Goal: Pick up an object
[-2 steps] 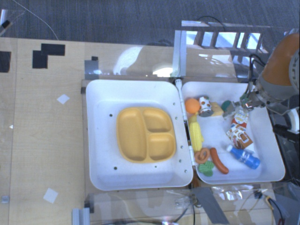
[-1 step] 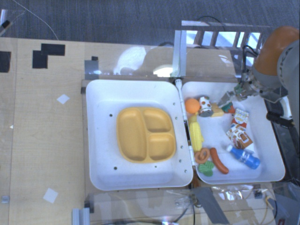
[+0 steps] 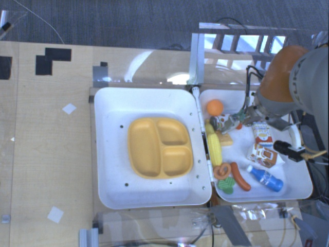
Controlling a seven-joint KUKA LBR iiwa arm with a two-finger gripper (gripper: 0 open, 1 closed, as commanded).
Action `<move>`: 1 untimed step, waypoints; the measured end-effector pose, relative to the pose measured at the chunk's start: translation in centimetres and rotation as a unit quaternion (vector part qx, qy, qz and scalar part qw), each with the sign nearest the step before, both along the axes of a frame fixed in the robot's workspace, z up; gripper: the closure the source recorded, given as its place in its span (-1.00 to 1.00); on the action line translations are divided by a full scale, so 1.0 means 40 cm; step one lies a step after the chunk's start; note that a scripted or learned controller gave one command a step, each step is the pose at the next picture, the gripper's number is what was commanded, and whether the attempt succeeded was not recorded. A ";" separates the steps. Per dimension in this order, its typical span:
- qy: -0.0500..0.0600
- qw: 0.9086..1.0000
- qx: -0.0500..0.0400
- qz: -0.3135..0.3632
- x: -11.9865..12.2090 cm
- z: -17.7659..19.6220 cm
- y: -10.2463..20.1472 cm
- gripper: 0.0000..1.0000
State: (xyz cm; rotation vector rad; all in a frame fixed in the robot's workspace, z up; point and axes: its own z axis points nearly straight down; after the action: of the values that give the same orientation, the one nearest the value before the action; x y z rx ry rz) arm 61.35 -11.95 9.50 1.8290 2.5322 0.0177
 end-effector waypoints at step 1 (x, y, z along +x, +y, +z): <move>0.007 0.999 0.000 -0.038 0.104 -0.021 -0.066 -1.00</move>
State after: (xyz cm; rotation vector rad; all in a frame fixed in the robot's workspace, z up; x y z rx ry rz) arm 65.50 -14.57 8.67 1.9322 2.4695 0.0047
